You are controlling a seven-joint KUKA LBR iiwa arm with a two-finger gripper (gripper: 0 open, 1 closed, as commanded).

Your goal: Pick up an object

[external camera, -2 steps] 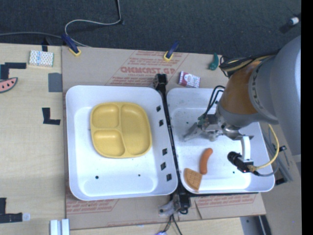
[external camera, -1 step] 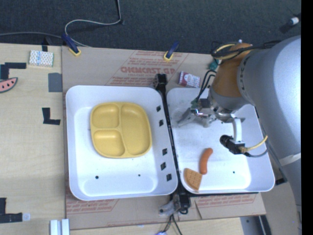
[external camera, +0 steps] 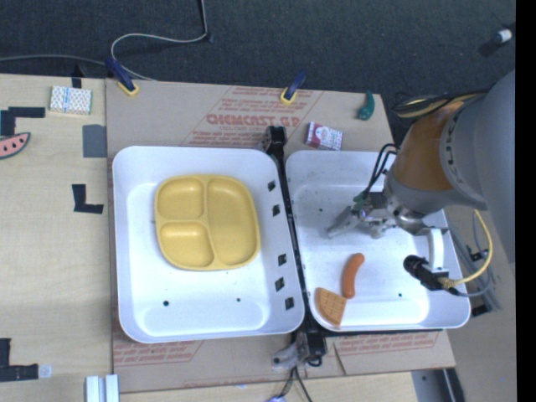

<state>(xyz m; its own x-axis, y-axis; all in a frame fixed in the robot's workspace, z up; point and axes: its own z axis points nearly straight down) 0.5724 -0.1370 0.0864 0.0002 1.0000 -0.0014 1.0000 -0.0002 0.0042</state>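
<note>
Arm (external camera: 490, 149) is showing a smooth grey rounded shell w/ an orange band above the wrist. Gripper (external camera: 335, 226) is looking metallic grey, w/ thin fingers. Black & yellow cables are looping alongside; a black fitting is sitting below.

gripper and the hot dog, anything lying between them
Nothing: in the camera view, bare white bin floor separates the gripper from the hot dog.
</note>
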